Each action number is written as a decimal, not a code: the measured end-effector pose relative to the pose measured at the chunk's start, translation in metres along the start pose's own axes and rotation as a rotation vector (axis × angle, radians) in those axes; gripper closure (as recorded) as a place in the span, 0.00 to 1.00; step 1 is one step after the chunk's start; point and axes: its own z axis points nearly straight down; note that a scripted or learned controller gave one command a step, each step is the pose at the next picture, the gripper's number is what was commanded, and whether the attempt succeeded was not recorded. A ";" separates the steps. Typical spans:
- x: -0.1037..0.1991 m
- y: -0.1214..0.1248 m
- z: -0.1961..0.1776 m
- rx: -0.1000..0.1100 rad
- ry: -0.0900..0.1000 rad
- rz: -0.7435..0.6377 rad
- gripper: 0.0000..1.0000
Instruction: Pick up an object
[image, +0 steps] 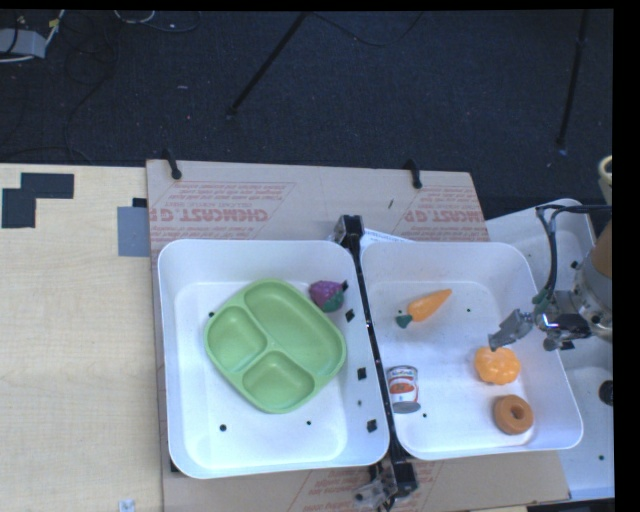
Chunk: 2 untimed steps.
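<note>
Gripper (512, 330) hung over right bin (455, 262), near its right wall, just above an orange toy (497, 366); grip state impossible to judge. Doughnut (513, 413) lay nearer the front; carrot (426, 306) and small can (403, 388) sat further left.

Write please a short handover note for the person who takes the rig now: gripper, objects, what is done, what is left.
Gripper: low over the right bin, just above the orange fruit; nothing visible between its fingers.
Right bin: carrot, small can, orange fruit, donut.
Left bin: green divided plate, purple piece at its far edge.
Done: no pick yet.
Left: grasp and lift one object.
</note>
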 end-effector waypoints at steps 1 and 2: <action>-0.006 0.007 0.056 0.003 0.001 0.000 0.00; -0.004 0.006 0.110 0.004 0.001 0.000 0.00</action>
